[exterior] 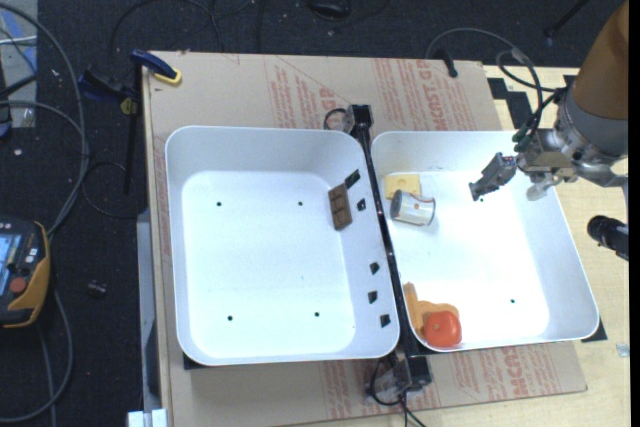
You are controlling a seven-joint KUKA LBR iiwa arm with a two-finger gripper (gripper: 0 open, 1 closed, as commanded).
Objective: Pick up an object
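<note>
Two white bins on my screen. Left bin: a brown block leans on its right wall. Right bin: yellow piece touching a small grey cylinder near the top left; red-orange object in the lower left corner. Gripper hangs above the upper right, nothing visibly held; I cannot tell whether released or clenched.

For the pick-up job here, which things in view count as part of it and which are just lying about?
Part of the job:
- gripper, above the right bin
- yellow piece in that bin
- small cylinder beside it
- red and orange object in the near corner

Lying about:
- brown block against the left bin wall
- cables on the floor
- blue and yellow clamp at the bench corner
</note>
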